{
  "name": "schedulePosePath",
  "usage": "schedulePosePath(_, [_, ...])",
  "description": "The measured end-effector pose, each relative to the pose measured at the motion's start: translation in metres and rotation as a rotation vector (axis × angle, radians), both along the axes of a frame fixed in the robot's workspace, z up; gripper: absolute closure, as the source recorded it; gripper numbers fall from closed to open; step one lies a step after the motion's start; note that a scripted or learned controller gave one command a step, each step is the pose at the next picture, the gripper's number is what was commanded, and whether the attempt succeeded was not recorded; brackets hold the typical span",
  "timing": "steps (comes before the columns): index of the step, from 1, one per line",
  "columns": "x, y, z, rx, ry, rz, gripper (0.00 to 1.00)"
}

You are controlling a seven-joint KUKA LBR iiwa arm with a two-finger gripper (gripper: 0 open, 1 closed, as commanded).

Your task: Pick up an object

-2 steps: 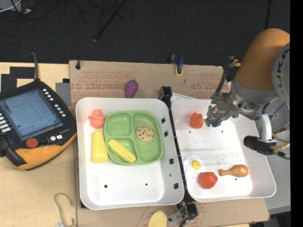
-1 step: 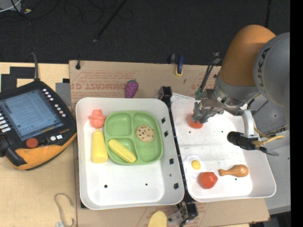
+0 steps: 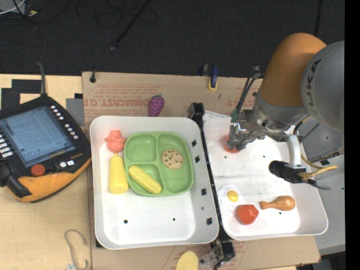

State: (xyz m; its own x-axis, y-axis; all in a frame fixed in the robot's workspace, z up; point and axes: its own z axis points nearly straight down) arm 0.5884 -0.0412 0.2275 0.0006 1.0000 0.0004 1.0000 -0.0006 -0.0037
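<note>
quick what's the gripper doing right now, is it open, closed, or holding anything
Gripper: down in the right bin, at a small red object; open or closed cannot be told, and no hold is visible.

Gripper (image 3: 235, 141) fingertips buried in arm shadow, open or closed unreadable. Red-orange item (image 3: 232, 147) under it mostly covered, identity unclear. Arm (image 3: 306, 77) cut off at right edge. Yellow object (image 3: 187, 260) cropped by bottom edge. Metal hook (image 3: 76, 246) runs off bottom too. Teach pendant (image 3: 36, 145) clipped at left edge, screen text too small to read. Cardboard (image 3: 135, 97) print blurred, partly covered by bins.
</note>
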Motion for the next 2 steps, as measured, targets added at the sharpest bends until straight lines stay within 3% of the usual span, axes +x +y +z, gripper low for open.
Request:
schedulePosePath(1, [0.013, 0.005, 0.009, 0.0, -0.003, 0.0, 1.0])
schedulePosePath(2, [0.009, -0.002, -0.01, -0.001, 0.0, -0.001, 1.0])
